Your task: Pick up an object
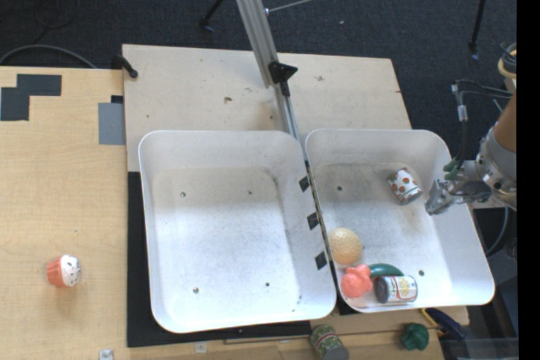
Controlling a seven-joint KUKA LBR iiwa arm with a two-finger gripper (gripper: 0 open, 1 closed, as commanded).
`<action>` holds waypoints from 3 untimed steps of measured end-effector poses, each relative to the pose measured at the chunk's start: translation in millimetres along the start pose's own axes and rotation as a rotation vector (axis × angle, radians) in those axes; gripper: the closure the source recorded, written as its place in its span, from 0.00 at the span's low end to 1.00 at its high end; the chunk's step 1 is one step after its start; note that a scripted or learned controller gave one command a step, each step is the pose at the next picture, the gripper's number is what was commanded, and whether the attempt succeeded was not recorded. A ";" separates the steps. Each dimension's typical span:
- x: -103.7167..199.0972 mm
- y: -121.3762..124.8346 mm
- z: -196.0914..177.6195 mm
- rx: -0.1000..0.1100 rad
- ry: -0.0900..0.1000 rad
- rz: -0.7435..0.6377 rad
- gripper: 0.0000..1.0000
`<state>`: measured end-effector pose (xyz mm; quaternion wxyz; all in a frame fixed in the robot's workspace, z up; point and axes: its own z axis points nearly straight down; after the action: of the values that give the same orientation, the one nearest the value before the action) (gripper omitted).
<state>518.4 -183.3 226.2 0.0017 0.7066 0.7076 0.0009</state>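
Observation:
The right bin (447,149) holds a small white can with red spots (404,185), a tan ball (345,245), a pink-red soft toy (357,281), a dark green object (386,269) and a dark can lying on its side (396,289). My gripper (442,196) hangs at that bin's right rim, a little right of the spotted can and apart from it. Nothing shows between its tips.
The left bin (160,149) sits beside it, with a metal rail (257,21) slanting down to the divider. A small red-and-white toy (64,271) lies on the wooden bench at left. A green object (413,336) and another can (326,341) lie below the bins.

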 end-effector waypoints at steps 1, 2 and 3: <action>-1.0 0.8 -34.7 0.001 0.000 0.000 1.00; 44.1 -0.6 -22.3 0.007 0.004 -0.003 1.00; 88.2 0.8 -12.4 0.008 0.004 -0.002 1.00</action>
<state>519.1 -95.1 238.5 -0.0023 0.7060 0.7082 -0.0005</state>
